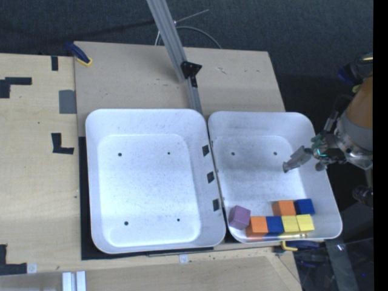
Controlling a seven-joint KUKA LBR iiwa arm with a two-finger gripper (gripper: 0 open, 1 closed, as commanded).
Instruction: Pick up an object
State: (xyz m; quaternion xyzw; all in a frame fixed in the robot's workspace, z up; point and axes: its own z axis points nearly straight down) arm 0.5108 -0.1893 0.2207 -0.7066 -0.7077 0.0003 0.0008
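Camera view: the gripper (pixel 301 159) is positioned above the right bin (pixel 254 126), apart from the blocks; its opening cannot be determined. Coloured blocks (pixel 285 218) and a purple block (pixel 240 216) are grouped along the near wall.

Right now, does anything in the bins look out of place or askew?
Mostly tidy: the blocks sit packed along the right bin's near edge. Only the purple block is turned askew, slightly apart from the row.

The arm (pixel 357 120) is grey with an orange band above the wrist; its gripper (pixel 298 159) has grey metal fingers and teal fittings.
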